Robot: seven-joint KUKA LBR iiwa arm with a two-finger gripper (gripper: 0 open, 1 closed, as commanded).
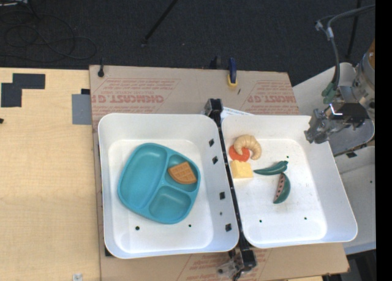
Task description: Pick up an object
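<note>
Camera view: hand (320, 128) hovers right of croissant (248, 146), well apart.

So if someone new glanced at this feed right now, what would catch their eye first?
Probably the blue divided plate in the left bin, with a waffle piece in its upper right compartment. Next, the cluster in the right bin: a croissant, a yellow block and two green pods. The pincer sits at that bin's upper right edge.
</note>
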